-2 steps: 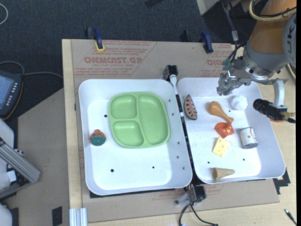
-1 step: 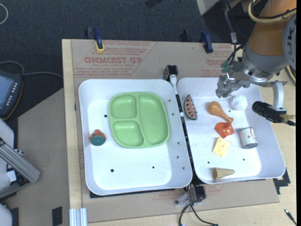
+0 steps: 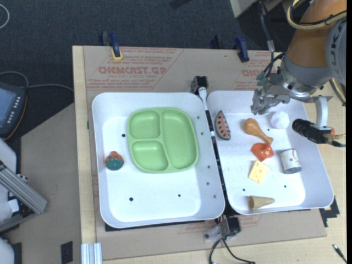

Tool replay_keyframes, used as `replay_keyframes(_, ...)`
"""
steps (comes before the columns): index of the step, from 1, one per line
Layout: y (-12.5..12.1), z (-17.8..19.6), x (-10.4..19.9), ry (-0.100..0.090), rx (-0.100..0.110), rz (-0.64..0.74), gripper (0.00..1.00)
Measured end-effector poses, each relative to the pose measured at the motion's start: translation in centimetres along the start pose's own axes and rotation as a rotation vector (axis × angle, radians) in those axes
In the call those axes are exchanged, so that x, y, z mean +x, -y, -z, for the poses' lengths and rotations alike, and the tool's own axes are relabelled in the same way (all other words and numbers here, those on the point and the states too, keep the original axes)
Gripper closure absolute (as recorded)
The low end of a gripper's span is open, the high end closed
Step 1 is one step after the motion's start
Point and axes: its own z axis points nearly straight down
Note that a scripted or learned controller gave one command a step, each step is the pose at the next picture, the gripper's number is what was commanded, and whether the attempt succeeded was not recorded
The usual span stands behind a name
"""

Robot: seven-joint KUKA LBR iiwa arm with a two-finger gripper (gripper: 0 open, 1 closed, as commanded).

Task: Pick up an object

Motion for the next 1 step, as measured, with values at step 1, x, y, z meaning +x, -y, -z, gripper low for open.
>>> replay_keyframes(1,0.66,-0.01,-0.25,0.0,-0.001,-0.001,1.0)
